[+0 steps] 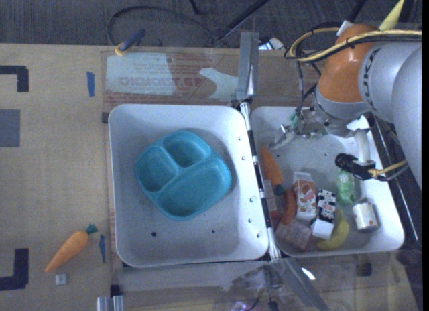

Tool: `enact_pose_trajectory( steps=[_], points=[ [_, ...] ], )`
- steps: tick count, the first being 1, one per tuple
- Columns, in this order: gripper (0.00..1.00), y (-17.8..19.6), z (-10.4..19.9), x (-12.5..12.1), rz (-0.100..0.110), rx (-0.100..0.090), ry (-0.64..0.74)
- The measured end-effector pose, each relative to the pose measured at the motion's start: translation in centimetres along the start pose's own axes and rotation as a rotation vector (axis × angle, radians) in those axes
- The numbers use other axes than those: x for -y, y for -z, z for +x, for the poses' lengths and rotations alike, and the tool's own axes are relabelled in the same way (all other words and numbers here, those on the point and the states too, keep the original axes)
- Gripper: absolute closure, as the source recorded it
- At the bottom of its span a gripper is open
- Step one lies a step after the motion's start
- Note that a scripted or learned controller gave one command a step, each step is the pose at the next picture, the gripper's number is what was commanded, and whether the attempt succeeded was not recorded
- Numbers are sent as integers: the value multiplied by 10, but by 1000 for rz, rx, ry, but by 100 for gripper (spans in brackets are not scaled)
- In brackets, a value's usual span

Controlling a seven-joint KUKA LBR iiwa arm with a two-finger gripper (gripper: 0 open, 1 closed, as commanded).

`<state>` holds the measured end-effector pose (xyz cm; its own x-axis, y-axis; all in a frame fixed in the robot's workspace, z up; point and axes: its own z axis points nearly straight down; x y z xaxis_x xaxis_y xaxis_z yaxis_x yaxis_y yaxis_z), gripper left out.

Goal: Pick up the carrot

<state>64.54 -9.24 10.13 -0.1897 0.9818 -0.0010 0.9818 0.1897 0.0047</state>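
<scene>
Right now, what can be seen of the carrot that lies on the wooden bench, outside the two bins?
The carrot looks like a toy, smooth and probably plastic: an orange tapered body with a small dark green top. It lies flat and slanted on the wooden bench, left of the left bin, with the green top toward the upper right and the narrow tip toward the lower left. It seems whole. It touches the bench alone; a strip of blue tape lies close beside it.
</scene>
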Motion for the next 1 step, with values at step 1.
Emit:
enact_pose_trajectory(
  steps=[1],
  points=[
    [0,-16,-24,20,5,-2,-130]
  ],
)
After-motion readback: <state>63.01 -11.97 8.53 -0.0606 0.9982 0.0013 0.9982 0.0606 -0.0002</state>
